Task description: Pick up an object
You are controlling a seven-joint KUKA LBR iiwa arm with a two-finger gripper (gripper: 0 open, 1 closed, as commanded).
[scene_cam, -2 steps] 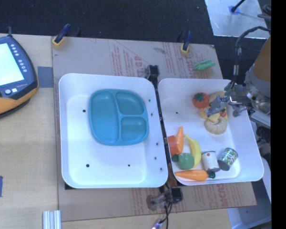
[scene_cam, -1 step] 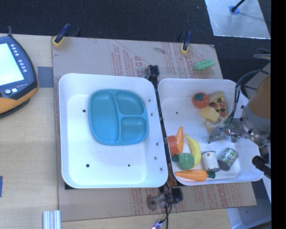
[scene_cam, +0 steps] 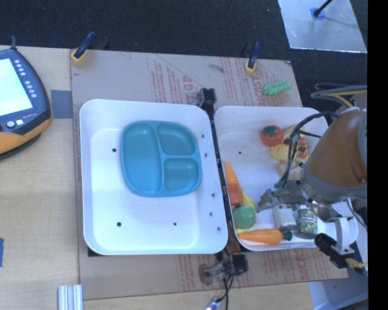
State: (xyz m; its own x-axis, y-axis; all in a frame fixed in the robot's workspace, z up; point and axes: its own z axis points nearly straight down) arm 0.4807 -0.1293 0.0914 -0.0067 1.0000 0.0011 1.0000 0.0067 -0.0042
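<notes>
— Where is the pincer (scene_cam: 291,206) hanging right now?

— It is hovering low over the near part of the right bin (scene_cam: 246,118), at the end of the grey arm (scene_cam: 336,157) reaching in from the right. How wide it is standing, I cannot tell; the wrist is covering it.

— And what is lying closest to it?

— A carrot (scene_cam: 261,236), I am judging. It is resting along the bin's near wall, just toward the camera and slightly left of the pincer, its long axis running left to right. A green lump (scene_cam: 244,217) is sitting beside its left end.

— Anything else?

— A tomato (scene_cam: 270,135) is lying well apart at the far side. The blue plate (scene_cam: 160,157) is sitting in the left bin (scene_cam: 97,173).
</notes>
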